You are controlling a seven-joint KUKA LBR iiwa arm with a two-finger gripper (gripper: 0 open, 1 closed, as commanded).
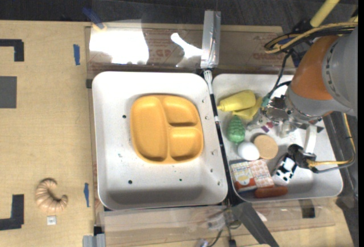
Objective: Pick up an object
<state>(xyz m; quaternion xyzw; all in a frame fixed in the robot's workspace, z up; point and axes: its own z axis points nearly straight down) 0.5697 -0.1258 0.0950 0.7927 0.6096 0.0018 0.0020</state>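
While the arm (324, 78) hangs over the right bin (330, 180), nothing looks picked up yet, so the whole grab is left to do. Can't tell how the jaws stand; the gripper (277, 116) sits low in the clutter. Just beside it I count one yellow bottle (238, 101), one green toy (236, 128), one white egg (248, 151), one tan disc (265, 146), one box (250, 174), one cow figure (286, 168).
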